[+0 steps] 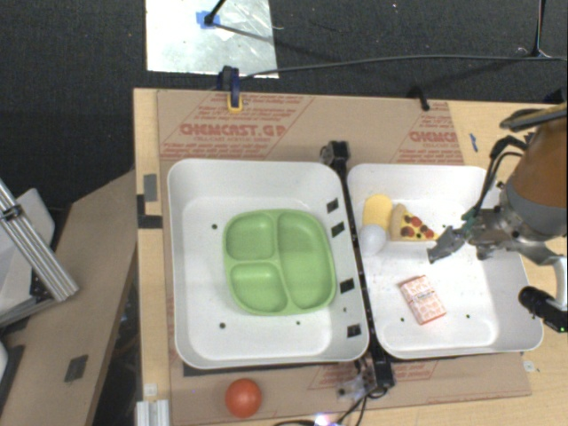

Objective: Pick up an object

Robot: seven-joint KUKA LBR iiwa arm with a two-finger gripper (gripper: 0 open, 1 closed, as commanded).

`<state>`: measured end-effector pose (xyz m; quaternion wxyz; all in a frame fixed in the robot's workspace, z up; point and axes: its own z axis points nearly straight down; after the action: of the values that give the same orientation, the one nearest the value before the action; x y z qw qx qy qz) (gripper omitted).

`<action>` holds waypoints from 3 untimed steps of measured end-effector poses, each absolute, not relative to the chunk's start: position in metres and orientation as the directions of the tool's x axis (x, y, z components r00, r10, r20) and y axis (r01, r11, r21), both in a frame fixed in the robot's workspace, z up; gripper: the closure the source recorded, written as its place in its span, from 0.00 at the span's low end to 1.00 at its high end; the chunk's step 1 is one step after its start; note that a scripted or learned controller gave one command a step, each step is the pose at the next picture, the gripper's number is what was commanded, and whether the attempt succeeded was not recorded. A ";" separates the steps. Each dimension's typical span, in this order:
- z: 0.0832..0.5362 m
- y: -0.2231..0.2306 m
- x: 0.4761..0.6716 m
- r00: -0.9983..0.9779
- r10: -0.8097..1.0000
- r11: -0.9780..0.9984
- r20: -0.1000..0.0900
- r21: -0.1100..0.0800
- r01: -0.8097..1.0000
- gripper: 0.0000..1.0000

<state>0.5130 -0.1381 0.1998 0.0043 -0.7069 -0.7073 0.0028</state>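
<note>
The right bin [484, 322] holds a yellow rounded object [377, 209], a white ball [372, 238], a toy pizza slice [414, 227] and a small pink-and-red box [422, 299]. My gripper [451, 243] hangs over the middle right of this bin. It is just right of the pizza slice and above and to the right of the box. Nothing is visibly held in it. The grey arm with its orange band [541, 180] comes in from the right edge.
The left bin [191, 185] carries a green divided plate [278, 262]. An orange ball [243, 397] lies on the cardboard in front of the left bin. Black clips [337, 153] sit along the divide between the bins.
</note>
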 end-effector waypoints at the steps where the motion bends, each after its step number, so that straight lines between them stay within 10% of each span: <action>1: 0.205 -0.138 0.516 -0.003 1.000 0.003 0.000 0.001 1.000 0.00; 3: 0.118 -0.139 0.515 -0.002 1.000 0.002 0.001 -0.002 1.000 0.00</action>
<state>0.5149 -0.1389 0.1179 0.0010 -0.7065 -0.7077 0.0005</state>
